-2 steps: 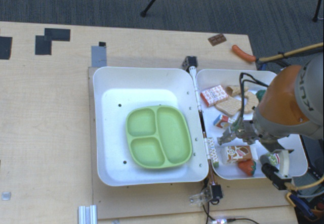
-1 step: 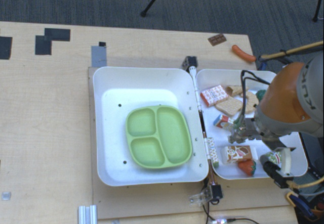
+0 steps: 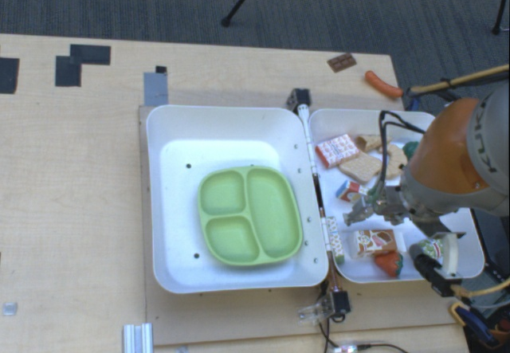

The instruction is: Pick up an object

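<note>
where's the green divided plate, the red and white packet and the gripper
green divided plate (image 3: pixel 249 216), camera view, on the middle ridge where its compartments meet
red and white packet (image 3: pixel 336 150), camera view, on its printed face
gripper (image 3: pixel 368 209), camera view, midway between its fingertips

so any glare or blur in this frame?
Camera view: left bin floor glows pale green around the green plate, highlights near blown; gripper region soft, small items in the right bin hard to resolve; overall even lighting.
</note>
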`<state>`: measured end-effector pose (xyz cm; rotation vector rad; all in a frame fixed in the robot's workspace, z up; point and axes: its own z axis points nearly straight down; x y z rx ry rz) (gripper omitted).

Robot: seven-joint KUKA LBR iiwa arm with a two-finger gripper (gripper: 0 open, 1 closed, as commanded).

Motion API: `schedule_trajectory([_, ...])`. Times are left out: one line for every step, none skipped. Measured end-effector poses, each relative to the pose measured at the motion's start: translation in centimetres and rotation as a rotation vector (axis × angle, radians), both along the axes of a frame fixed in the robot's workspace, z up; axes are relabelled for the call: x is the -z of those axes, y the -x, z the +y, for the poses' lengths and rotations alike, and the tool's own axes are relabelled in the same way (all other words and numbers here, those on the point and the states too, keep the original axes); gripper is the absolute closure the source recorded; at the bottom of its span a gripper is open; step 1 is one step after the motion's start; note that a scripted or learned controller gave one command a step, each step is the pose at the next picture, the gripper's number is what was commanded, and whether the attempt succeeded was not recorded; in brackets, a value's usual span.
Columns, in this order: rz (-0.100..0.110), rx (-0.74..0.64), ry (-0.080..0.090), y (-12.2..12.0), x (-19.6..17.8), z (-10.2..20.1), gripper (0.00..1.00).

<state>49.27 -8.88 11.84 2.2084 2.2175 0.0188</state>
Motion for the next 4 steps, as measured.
schedule_trajectory([-0.003,-0.003,-0.001,-0.1,-1.0,0.1,1.00])
schedule_trajectory([-0.003,-0.002,-0.001,-0.1,-1.0,0.1,0.00])
schedule_trajectory([0.009,0.005,0.002,0.4,3.1,0.2,0.00])
schedule_trajectory([0.004,0.003,0.002,0.2,2.0,0.2,1.00])
